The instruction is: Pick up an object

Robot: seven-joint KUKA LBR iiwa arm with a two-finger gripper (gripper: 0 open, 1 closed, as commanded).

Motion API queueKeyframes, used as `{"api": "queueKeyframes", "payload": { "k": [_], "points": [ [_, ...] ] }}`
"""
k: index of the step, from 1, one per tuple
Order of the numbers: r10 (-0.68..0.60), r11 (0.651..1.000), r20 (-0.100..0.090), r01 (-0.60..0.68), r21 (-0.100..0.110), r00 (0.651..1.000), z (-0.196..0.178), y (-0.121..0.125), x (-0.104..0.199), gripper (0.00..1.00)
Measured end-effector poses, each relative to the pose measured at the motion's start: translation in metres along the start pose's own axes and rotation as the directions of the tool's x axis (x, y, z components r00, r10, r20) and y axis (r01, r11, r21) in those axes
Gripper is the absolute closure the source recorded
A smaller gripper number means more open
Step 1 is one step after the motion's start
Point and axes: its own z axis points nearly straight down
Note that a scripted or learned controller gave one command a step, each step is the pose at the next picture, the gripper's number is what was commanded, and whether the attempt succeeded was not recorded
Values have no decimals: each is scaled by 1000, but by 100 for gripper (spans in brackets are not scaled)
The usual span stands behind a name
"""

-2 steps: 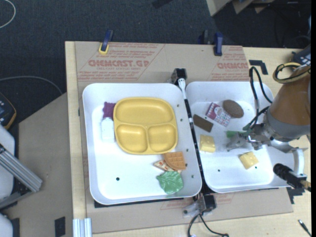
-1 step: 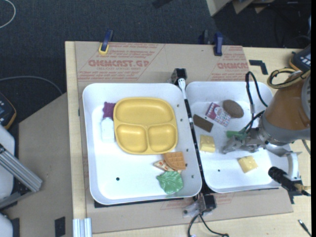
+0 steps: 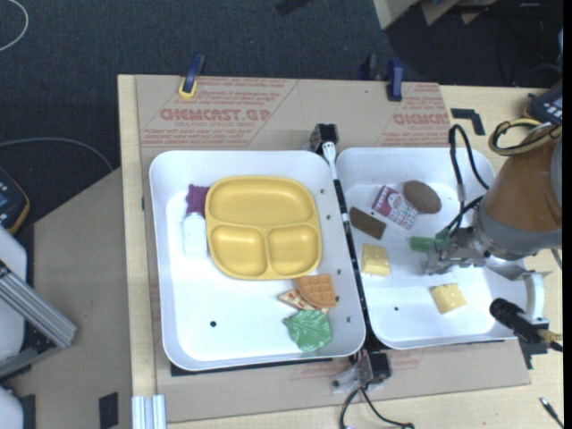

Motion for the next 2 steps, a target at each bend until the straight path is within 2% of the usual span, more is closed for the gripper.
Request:
{"api": "queueKeyframes", "payload": {
  "k": [2],
  "points": [
    [-4, 1000, 3, 4, -8, 1000, -113, -1, -8, 100]
  ]
}}
